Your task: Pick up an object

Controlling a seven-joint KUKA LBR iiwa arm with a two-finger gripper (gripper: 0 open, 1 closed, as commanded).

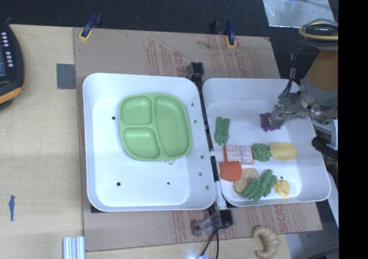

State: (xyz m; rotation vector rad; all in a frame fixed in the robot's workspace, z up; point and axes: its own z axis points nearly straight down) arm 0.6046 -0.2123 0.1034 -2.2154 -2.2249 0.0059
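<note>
**Purple piece at the gripper, right bin**

In the right bin's [322, 192] upper half, a small dark purple object [267, 121] is seen just left of the gripper [280, 115]; whether it is grasped cannot be told. Bare white floor is left around it toward the far wall. Nearer the front rim, green beans [222, 130], broccoli [261, 151] and a yellow piece [283, 150] are crowded. A green divided plate [155, 126] is held in the left bin [103, 189].

- Red print runs in strips along the cardboard sheet [172, 51] under the bins; too small and blurred to read.
- The small red-and-white packet [238, 153] bears marks, also unreadable.
</note>
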